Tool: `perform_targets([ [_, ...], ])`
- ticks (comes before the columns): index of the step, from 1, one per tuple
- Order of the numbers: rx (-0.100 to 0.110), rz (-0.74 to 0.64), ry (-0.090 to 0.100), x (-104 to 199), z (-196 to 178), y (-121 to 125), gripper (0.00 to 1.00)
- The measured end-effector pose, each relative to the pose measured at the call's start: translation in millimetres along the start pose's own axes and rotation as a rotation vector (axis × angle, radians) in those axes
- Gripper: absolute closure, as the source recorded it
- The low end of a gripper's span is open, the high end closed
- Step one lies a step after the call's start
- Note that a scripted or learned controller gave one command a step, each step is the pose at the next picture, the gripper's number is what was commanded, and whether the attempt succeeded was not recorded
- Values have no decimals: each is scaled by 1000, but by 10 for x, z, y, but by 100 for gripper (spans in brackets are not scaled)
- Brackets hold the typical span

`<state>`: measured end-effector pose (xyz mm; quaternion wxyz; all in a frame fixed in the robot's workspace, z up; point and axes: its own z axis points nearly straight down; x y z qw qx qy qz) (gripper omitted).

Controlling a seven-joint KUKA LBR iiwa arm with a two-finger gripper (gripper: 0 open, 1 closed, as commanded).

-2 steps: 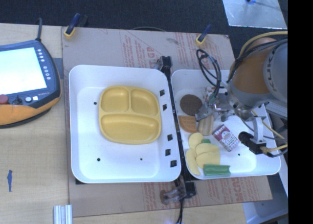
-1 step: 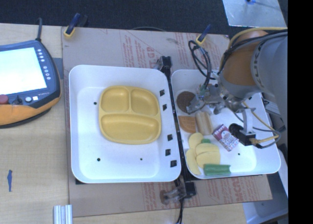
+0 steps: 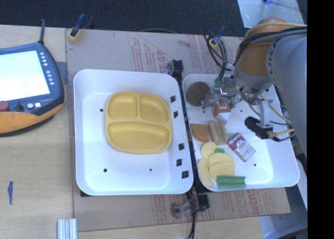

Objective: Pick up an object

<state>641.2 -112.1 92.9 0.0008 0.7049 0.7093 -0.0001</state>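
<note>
The arm is reaching in from the right and hanging low over the right bin, so I think it is doing the grabbing step of the job. Its gripper is pointing down at the back part of that bin. A small brown and orange thing is sitting right under the gripper, touching it or very nearly. I cannot tell how wide the pincer is, and I cannot tell if it is gripping anything, because the metal parts are all bunched up there. A round brown piece is lying just beside it on the left. A tan roll and a flat orange-brown piece are lying a little nearer the front. Yellow slices and a green stick are sitting at the front edge, and a red packet is lying to their right. The left bin is holding 1 yellow tray with 3 parts. Next, I think the pincer needs to close on the small thing and lift straight up slowly, so it is not bumping the round piece.
</note>
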Motion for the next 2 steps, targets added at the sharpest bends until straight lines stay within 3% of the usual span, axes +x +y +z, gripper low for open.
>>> perform_targets([
  [1,4,-4,0,0,-106,-10,100],
  [2,-7,-8,6,975,-1058,68,100],
])
